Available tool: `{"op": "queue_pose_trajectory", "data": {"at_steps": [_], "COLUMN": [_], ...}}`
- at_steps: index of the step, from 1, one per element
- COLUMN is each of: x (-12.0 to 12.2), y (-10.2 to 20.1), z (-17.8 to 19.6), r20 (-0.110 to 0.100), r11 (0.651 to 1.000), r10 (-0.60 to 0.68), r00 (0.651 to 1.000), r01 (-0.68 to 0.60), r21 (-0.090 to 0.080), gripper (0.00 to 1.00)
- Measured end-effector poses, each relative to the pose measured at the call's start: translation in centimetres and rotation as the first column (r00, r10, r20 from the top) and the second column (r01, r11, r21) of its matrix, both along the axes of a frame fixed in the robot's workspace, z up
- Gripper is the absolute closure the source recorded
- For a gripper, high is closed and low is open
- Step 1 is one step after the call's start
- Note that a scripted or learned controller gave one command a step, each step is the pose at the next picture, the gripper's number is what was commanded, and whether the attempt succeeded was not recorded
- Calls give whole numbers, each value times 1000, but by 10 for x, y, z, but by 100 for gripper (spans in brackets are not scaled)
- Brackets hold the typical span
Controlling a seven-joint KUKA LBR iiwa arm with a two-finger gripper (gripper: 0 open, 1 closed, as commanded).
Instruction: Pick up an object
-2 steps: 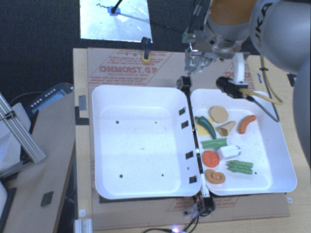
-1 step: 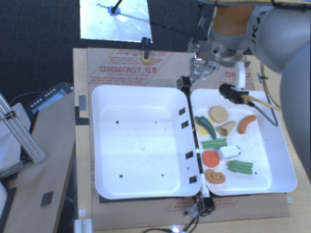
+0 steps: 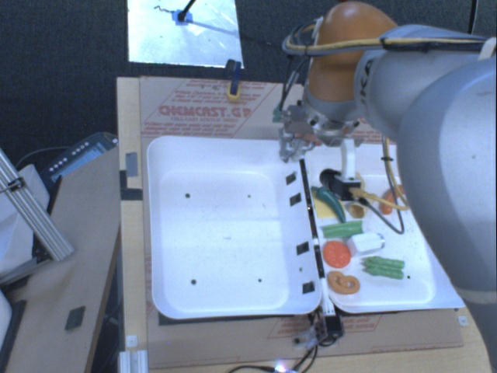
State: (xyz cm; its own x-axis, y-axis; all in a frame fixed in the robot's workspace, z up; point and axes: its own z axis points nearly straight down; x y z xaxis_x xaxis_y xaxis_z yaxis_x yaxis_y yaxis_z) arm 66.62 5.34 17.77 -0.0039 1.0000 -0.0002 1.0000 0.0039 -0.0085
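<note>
My gripper hangs over the far end of the divider between the two bins, at the back left corner of the right bin. Nothing shows between its fingers. Several small objects lie in that bin, nearer the camera than the gripper. They include a teal-green curved pepper, a green bar, a red disc, a white block, a bunch of green beans and an orange ring. An orange piece lies partly behind the cable.
The left bin sits beside the right one, with black clips along the shared divider. The arm's large grey body covers the right bin's far right side. A cardboard sheet lies under the bins.
</note>
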Motion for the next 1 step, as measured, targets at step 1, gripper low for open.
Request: {"op": "queue_pose_trajectory", "data": {"at_steps": [1], "x": [4], "y": [81], "z": [126], "r20": [25], "r11": [1000], "r10": [8], "r00": [1000], "r01": [-8], "r21": [5], "gripper": [100]}}
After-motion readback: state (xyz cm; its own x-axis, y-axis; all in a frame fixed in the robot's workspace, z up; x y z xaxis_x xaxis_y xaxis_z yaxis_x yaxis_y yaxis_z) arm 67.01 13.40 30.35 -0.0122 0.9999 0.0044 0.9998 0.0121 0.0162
